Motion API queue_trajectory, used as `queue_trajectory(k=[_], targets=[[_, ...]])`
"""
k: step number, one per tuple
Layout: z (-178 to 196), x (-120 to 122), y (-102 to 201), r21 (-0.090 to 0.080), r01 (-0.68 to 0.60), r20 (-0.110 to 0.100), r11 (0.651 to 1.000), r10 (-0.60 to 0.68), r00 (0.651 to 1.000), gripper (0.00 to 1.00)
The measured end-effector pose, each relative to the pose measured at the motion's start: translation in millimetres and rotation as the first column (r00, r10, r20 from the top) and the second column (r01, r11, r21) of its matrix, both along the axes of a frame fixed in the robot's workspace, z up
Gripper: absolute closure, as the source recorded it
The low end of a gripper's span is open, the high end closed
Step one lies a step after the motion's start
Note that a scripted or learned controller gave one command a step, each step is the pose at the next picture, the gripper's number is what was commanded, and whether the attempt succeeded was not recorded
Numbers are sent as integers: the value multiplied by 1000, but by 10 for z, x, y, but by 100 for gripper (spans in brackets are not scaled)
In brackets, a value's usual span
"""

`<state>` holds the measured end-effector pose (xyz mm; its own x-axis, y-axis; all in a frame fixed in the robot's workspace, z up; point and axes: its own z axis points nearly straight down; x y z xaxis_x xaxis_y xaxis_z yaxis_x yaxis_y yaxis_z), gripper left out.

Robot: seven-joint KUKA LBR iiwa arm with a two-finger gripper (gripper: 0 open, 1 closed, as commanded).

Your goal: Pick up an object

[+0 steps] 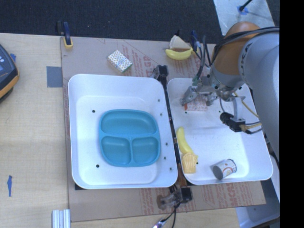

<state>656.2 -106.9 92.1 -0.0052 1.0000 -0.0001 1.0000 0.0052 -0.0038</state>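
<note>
Grey and orange, the arm [247, 56] reaches in over the right bin [247, 175], and its gripper [199, 96] hangs low at that bin's far left corner. Whether anything sits in the gripper I cannot tell, since the wrist and cables cover that spot. A small white and reddish scrap or label [196, 108] lies on the bin floor just under the gripper, too blurred to say if they touch.

Nearer the camera from the gripper, along the same bin's left wall, a yellow banana [184, 141] lies lengthwise, and a yellow corn cob [189, 163] touches its near end. Further to the near right of the gripper, well apart from it, a small grey can [223, 168] lies on its side by the near rim.

Left of the gripper, across the shared wall, the left bin [80, 127] holds a blue divided plate [128, 137], flat in the middle. Beyond the gripper, outside the bins, a yellow and white bowl-like item [179, 50] rests on the cardboard, and further left a small patterned box [119, 61].
</note>
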Motion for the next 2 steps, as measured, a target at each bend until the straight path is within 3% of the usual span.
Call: queue_trajectory(k=[1, 2], targets=[[105, 1, -7, 0, -3, -2, 1000, 3, 1000, 100], [1008, -534, 784, 1, -1, 1, 1000, 1, 1000, 100]])
